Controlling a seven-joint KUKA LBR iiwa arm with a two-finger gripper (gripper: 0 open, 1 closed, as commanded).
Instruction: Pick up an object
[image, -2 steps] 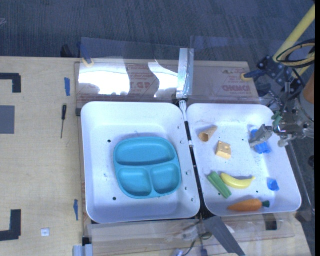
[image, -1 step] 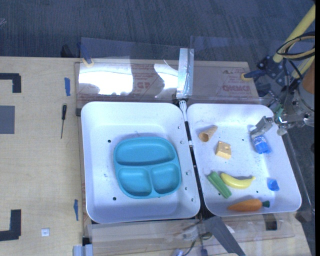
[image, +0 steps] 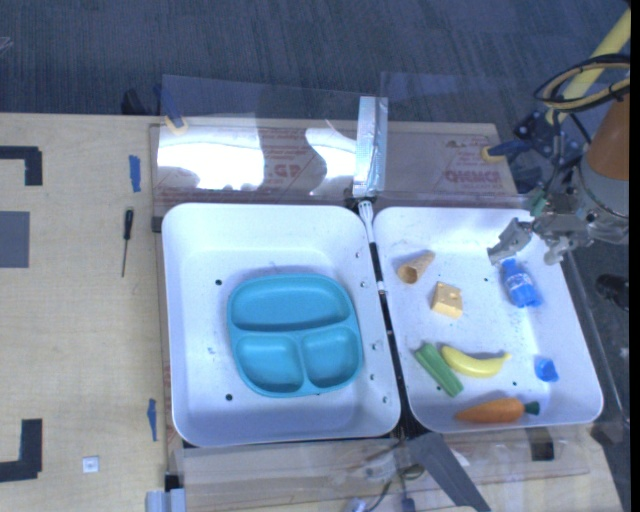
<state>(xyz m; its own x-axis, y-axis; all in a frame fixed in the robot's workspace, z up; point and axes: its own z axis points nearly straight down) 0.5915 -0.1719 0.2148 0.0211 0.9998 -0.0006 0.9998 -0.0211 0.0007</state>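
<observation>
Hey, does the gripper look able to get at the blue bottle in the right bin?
Probably yes: the gripper sits just above the blue bottle, which lies apart from the other toys with nothing over it.

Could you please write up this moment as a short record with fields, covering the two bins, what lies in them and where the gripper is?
left bin: blue divided tray
right bin: cone, cheese wedge, blue bottle, banana, green piece, carrot, small blue piece
gripper: over the right bin's far right corner, just above the blue bottle
object held: none seen between the fingers
</observation>
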